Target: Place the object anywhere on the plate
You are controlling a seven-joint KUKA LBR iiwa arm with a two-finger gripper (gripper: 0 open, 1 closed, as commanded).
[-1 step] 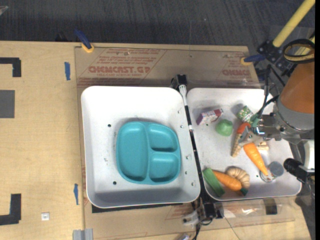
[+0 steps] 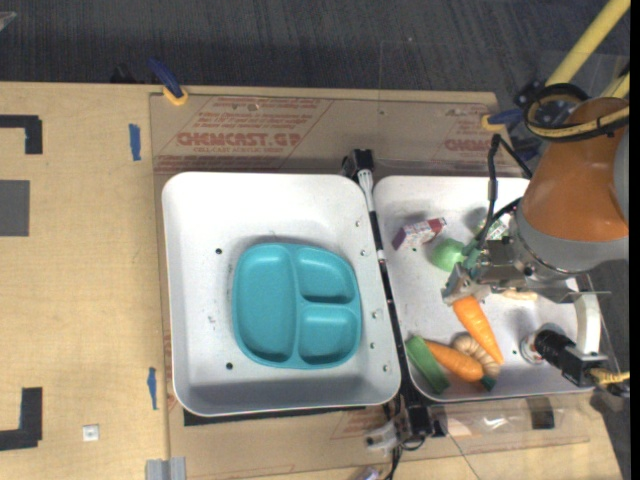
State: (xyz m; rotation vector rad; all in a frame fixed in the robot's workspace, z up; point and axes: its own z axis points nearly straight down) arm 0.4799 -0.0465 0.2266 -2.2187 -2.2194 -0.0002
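Observation:
A teal divided plate [image 2: 297,303] lies in the middle of the left bin [image 2: 190,268]. My gripper [image 2: 466,280] hangs low over the right bin [image 2: 400,208], just above the upper end of an orange carrot [image 2: 474,322]. A green rounded toy [image 2: 447,255] sits close to its left side. I see nothing held between the fingers from this angle.
A purple and white packet [image 2: 420,231] lies near the back of the right bin. At the front of that bin lie a second carrot with a green end [image 2: 447,360] and a small beige piece [image 2: 468,344]. The bins' shared wall [image 2: 378,258] runs between plate and gripper.

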